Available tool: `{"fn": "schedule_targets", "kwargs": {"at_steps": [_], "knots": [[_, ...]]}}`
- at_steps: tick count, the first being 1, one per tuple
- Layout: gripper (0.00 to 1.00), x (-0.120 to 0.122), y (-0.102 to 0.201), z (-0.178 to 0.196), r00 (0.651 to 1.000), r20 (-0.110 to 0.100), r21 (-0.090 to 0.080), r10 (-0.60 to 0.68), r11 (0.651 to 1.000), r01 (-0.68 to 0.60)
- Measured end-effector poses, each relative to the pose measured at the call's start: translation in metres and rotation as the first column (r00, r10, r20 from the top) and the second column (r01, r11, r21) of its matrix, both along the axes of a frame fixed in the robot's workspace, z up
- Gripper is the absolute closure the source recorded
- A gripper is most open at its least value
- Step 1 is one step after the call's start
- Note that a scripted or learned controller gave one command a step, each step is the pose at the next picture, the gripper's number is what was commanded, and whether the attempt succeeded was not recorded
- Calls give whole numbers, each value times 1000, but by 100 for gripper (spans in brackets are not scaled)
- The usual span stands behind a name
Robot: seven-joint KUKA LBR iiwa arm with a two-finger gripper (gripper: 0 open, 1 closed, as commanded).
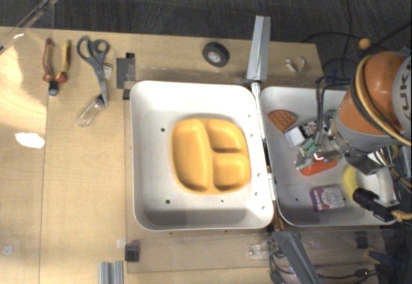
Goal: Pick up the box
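The box (327,197) is small and purple with a pale label, and it lies flat near the front edge of the right bin (290,212). My gripper (311,155) hangs over the middle of that bin, just behind and to the left of the box and apart from it. Directly beneath the gripper lies a flat red-orange piece (320,168). The arm with its orange band (380,99) comes in from the right and hides the bin's right part.
A brown-orange wedge (281,120) and a small white item (295,134) lie at the back of the right bin, and a yellow object (349,179) sits right of the box. The left bin (148,147) holds a yellow divided tray (210,154). Scissors (96,64), pliers (55,64) and a tape roll (215,53) lie on the bench.
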State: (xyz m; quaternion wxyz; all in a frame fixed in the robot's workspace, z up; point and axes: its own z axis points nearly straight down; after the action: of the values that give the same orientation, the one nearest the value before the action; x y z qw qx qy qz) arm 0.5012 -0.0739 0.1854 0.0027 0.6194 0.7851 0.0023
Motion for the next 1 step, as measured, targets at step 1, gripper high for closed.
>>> {"fn": "schedule_targets", "kwargs": {"at_steps": [1], "knots": [[100, 14, 63, 76, 977, 0, 1, -213, 977, 213]]}}
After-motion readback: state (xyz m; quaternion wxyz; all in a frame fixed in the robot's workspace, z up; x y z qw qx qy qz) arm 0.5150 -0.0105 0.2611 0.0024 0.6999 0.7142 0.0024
